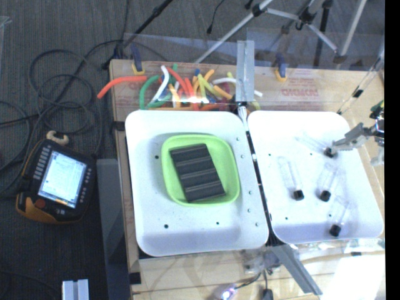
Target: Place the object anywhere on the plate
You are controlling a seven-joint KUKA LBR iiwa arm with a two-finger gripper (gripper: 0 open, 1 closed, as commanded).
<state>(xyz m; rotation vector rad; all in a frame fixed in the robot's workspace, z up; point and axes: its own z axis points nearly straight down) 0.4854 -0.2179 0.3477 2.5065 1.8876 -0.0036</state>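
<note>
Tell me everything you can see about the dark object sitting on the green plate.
The dark ridged block is a charcoal-grey rectangular slab, matte like rubber or foam, with grooves across it dividing it into about four bands. It lies flat, slightly angled, long side running up and down the view, covering much of the green plate, which sits in the left bin. Nothing else touches it.

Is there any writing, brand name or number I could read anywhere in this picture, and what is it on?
Red print on the board behind the right bin: appears upside down, too blurred to read.
Screen of the handheld controller on the floor: lit, contents too small to read.
Green plate, dark block on it, clear tubes: no writing visible.
</note>
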